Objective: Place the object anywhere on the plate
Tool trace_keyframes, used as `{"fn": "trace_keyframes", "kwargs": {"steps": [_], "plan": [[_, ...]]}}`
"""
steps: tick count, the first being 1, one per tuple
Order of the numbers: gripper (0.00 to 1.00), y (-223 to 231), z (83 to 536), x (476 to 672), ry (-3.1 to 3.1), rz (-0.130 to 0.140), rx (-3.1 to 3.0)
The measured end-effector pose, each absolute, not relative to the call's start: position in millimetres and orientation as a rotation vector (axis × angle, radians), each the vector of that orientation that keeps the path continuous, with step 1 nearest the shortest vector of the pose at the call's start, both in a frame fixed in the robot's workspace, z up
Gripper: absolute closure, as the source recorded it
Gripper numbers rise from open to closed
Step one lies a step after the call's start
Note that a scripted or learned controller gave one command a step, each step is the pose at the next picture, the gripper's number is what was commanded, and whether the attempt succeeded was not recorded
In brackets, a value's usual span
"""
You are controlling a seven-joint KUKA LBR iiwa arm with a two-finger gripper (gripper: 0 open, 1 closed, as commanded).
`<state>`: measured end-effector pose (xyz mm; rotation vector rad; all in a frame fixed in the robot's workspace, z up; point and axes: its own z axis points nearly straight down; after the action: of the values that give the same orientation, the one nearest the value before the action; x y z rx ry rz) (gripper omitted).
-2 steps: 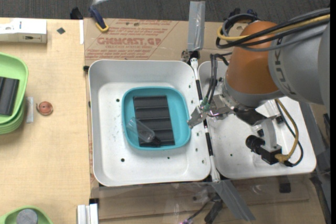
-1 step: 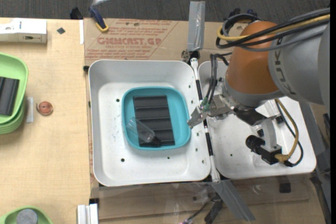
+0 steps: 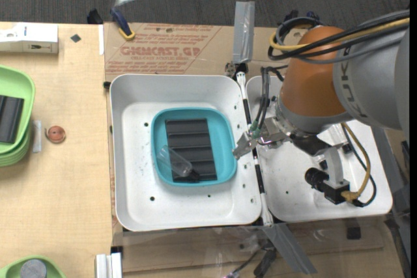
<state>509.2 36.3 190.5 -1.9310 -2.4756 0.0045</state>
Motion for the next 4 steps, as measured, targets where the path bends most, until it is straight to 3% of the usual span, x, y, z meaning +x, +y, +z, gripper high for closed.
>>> {"fn": "trace_keyframes", "kwargs": {"steps": [4], "plan": [[0.00, 36.3, 190.5, 509.2, -2.476, 0.005, -1.931]]}}
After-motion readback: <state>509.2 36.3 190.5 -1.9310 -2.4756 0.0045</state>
